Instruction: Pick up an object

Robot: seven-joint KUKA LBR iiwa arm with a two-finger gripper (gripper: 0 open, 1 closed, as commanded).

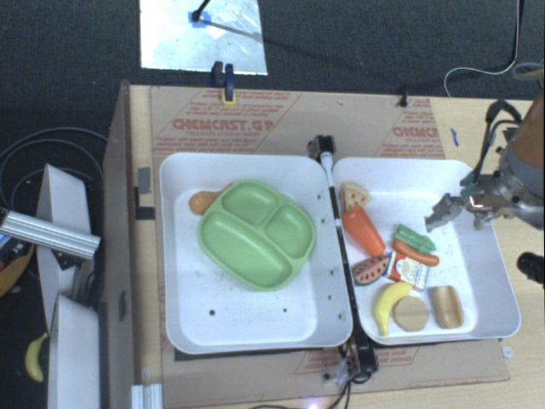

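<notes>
1. Toy food pieces lie clustered in the right shallow white bin (490, 267): orange plastic carrot (364, 230), yellow banana (388, 303), green pepper (415, 239), tan bread slice (446, 306).
2. Grey two-finger gripper (444, 210) hovers over that bin's right part, near the pepper, grasping nothing; whether the claw is released or clenched, cannot tell.
3. Judged step: approach. Next: descend onto one piece.
4. Brown cardboard sheet (281, 113) reads "CHEMCAST GP", printed red.

Both bins (255, 335) look like smooth white plastic, slight sheen. Green divided plate (255, 233): matt plastic. Toy food, e.g. banana (388, 303), glossy plastic. Bench top (281, 113) is printed brown cardboard, matt. Gripper (451, 207) grey metal.
</notes>
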